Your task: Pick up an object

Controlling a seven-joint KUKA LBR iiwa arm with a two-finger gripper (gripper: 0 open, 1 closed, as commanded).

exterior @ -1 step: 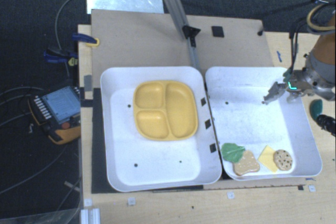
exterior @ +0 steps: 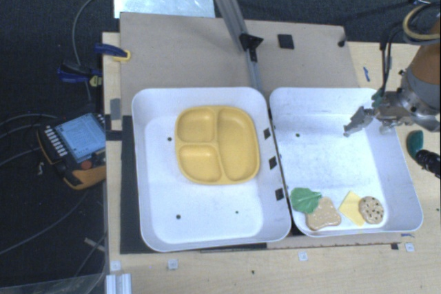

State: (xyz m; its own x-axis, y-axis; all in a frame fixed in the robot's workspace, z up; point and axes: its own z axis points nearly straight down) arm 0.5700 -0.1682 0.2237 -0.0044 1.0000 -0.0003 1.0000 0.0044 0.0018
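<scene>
Where the arm [exterior: 422, 72] reaches in from the right, its claw [exterior: 360, 122] hangs over the upper right part of the right bin [exterior: 324, 103], tilted toward the left. Whether it is released or clenched cannot be told at this size; nothing shows in it. Beneath and around it lies bare white bin floor.

The things to pick lie well apart from the claw, gathered in the near corner of the same bin. A green leaf-shaped piece [exterior: 304, 200] sits furthest left, touching a tan bread-shaped piece [exterior: 323, 215] just beside it. To the right of that lies a yellow cheese-like wedge [exterior: 352, 207], and a round speckled cookie [exterior: 371, 209] rests against the wedge's right edge.

Across the divide, the left bin [exterior: 155, 217] holds a yellow sectioned plate [exterior: 218, 144] in its upper middle, with three compartments. Both bins sit on a brown board [exterior: 179, 45], and a blue handheld device [exterior: 76, 138] lies on the dark floor to the left.
</scene>
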